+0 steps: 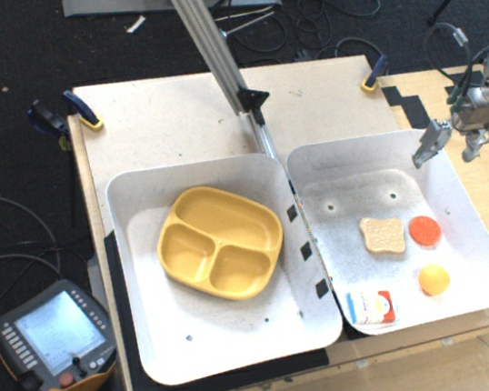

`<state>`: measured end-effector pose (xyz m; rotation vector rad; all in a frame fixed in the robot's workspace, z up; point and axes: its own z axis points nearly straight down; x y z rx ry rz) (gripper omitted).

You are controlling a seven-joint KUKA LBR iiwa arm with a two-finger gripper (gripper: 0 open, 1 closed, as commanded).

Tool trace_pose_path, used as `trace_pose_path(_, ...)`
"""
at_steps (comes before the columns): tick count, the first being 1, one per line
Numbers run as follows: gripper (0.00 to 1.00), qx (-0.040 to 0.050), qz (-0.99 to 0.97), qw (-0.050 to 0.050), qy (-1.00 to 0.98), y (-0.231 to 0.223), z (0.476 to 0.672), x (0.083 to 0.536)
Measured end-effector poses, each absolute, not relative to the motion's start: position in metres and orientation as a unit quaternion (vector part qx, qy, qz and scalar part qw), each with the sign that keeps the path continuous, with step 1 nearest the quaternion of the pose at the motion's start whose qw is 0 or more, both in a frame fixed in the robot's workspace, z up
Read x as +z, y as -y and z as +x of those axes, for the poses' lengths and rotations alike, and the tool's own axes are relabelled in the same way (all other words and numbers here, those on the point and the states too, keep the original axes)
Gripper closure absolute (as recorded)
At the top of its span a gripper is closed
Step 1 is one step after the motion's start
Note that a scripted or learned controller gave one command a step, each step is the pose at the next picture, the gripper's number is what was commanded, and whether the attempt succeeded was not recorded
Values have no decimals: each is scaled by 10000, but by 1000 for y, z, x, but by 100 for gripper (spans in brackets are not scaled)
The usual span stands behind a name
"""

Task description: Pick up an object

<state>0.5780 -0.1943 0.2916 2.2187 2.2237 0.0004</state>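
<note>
- The pincer [450,146] hangs at the upper right corner of the right bin [349,159], its two fingers [426,145] spread apart with nothing between them.
- One finger tip sits over the bin's right rim; the other lies out past it, above the worktop [177,118].
- Down in the right bin, four small things cluster in the lower half: a tan slice of toast [383,236], with a red-orange round piece [425,230] just beside it on the right.
- Below that pair, a yellow ball-like piece [434,280] sits near the bin's lower right wall.
- A small white packet with red on it [372,308] lies right against the bin's front rim, at its lower left corner.
- Toast and packet sit apart, with bare white floor between them.
- The upper half of the right bin is bare floor, open room directly beneath and to the left of the pincer.
- Over in the left bin [157,342], a yellow divided plate [221,242] takes the middle, slightly tilted in outline, with white floor all around it.
- The two bins meet along a shared middle edge, rims touching.
- A metal pole [213,43] slants in from the top and ends near that middle seam.
</note>
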Motion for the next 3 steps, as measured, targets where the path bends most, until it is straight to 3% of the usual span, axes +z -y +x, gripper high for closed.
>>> trace_pose_path(1, 0, 1, 7063, 2, -7079, 194, 578, 292)
trace_pose_path(3, 0, -20, 7072, -27, -7070, 198, 582, 185)
